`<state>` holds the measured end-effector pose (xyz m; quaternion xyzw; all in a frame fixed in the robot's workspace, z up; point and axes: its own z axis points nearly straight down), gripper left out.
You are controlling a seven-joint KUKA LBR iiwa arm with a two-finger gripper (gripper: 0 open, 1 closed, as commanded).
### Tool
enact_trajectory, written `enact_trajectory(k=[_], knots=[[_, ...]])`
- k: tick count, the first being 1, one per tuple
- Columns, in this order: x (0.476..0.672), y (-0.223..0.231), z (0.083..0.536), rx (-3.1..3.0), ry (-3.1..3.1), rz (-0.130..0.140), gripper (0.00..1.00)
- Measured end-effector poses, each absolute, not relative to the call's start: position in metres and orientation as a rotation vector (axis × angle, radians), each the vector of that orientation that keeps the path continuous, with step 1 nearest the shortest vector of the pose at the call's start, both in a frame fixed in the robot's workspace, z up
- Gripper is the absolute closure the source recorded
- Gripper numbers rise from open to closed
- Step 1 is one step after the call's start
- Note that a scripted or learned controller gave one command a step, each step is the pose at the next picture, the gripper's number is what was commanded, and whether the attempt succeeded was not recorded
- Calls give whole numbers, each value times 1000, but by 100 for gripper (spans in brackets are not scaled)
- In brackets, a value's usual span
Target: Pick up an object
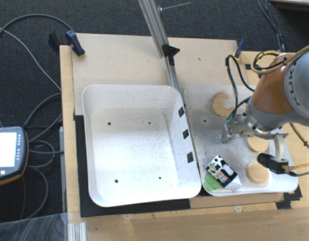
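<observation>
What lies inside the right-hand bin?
Three tan wooden pieces and a green, black-and-white item lie in the right-hand bin. The arm covers part of the floor.

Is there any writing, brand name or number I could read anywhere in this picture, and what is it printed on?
No text is readable here.
Small black, white and green printed packet in the right white bin: a pattern with red specks, too blurred to read.
Orange-edged handheld screen at the left: a glowing white display, its content washed out.
</observation>
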<state>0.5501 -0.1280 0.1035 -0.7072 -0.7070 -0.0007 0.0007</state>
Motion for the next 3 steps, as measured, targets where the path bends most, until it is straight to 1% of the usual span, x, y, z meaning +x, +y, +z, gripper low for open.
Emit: enact_trajectory(k=[1,2,3], knots=[[562,-131,157,-2224,-2227,-6,100],[565,-130,222,-2224,-2229,-8,100],[567,-130,276,-2224,-2228,-6,100]])
